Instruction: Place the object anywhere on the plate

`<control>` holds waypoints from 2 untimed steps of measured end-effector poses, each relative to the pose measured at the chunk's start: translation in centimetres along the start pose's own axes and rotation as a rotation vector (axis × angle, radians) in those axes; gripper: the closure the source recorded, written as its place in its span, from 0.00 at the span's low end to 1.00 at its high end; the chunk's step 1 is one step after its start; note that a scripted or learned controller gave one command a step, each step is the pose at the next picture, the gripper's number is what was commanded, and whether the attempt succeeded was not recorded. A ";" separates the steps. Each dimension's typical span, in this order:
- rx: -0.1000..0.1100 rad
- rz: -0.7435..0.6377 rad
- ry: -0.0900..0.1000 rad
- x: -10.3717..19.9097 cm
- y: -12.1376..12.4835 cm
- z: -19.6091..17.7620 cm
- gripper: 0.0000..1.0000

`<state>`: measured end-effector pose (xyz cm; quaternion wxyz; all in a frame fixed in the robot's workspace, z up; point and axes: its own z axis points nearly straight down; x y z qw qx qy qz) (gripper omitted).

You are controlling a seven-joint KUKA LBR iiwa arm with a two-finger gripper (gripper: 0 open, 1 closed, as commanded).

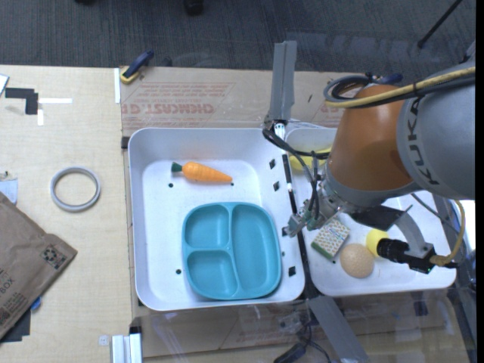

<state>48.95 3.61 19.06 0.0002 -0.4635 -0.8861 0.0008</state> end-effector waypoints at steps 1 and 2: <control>-0.001 -0.387 0.000 -3.8 -4.1 0.0 1.00; -0.001 -0.390 0.000 0.9 2.3 -1.6 1.00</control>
